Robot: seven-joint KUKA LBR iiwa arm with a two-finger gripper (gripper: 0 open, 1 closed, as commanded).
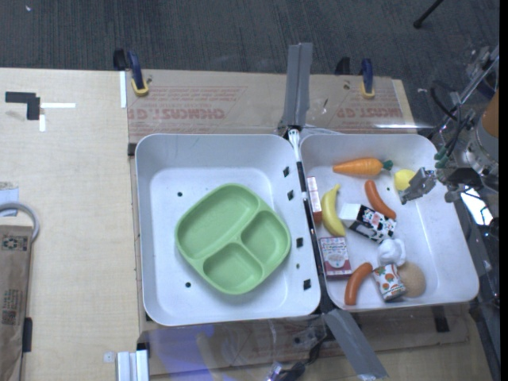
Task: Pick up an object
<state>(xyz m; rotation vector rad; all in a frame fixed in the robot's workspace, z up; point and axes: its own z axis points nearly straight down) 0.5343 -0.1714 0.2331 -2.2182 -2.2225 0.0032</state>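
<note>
Two white bins are seen from above: a green tray (232, 238) lies in the left bin (151, 213), and the right bin (448, 252) holds a carrot (359, 166), banana (331, 211), two sausages and small cartons. The gripper (419, 184) is held over the right bin's far right side, just beside a yellow object (404, 178); whether it is released or clenched cannot be told.

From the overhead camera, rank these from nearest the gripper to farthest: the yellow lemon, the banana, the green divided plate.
Measured from the gripper, at the right bin's right side:
1. Yellow lemon, just to its left, near the bin's top.
2. Banana, by the right bin's left wall.
3. Green divided plate, in the middle of the left bin.
</note>
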